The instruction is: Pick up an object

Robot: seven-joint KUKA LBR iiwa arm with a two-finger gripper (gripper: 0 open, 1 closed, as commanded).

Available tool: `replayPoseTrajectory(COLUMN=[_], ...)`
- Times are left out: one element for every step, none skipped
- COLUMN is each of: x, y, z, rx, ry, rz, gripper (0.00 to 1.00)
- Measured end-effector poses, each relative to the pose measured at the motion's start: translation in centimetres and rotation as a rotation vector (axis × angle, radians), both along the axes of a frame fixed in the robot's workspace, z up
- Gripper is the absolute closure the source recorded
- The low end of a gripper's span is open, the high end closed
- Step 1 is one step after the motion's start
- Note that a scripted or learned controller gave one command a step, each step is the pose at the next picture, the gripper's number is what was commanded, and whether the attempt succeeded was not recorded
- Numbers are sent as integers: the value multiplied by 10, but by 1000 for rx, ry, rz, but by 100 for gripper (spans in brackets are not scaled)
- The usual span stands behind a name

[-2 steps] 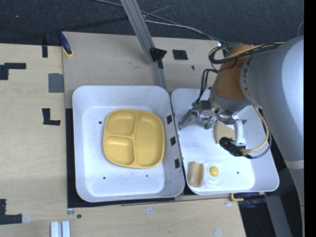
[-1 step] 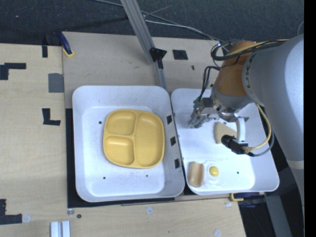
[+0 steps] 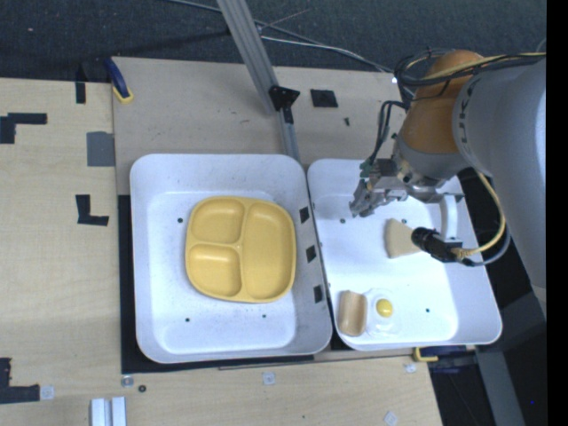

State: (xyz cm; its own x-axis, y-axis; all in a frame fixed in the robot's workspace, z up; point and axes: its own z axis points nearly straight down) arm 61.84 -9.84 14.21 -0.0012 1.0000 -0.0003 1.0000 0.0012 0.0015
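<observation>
End effector [image 3: 362, 204], open or closed I can't tell, hangs near the tan wedge [image 3: 399, 238], probably lining up my grab.

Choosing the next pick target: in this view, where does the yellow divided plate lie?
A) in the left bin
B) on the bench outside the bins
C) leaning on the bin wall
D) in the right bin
A: the yellow divided plate lies flat in the middle of the left bin, while the tool is over the right bin.
</observation>
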Motion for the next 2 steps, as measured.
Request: replayPoseTrajectory(x=[0, 1], y=[5, 6], z=[62, 92], rx=[0, 0], ry=[-3, 0], rz=[1, 0], gripper=[100, 100])
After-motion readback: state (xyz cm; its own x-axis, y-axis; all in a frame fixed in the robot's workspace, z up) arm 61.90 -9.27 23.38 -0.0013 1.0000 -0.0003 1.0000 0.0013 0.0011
